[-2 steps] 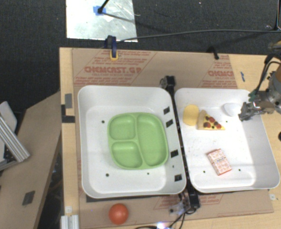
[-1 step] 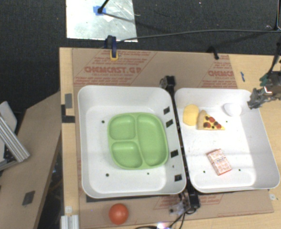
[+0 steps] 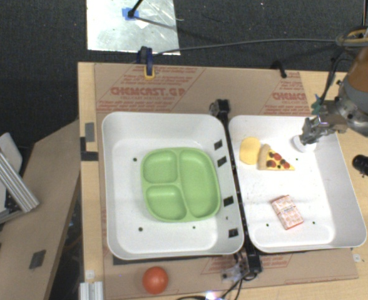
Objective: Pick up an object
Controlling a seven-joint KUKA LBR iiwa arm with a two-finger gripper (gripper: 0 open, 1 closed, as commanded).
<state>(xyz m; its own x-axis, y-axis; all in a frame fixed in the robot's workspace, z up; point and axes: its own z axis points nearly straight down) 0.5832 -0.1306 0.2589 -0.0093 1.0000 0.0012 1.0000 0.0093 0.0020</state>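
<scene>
The right bin (image 3: 340, 186) holds a yellow rounded piece (image 3: 250, 150), a pizza slice toy (image 3: 276, 160) right beside it, and a small pink box (image 3: 286, 211) nearer the front. My gripper (image 3: 309, 136) hangs over the bin's far right part, to the right of the pizza slice and apart from it. Something small and white sits just under its tip. Nothing shows between the fingers from here.
The left bin (image 3: 118, 167) carries a green divided plate (image 3: 180, 184). An orange ball (image 3: 154, 279) lies on the bench in front of the left bin. A black divider with clips (image 3: 229, 174) runs between the bins. A metal rail (image 3: 5, 174) stands at far left.
</scene>
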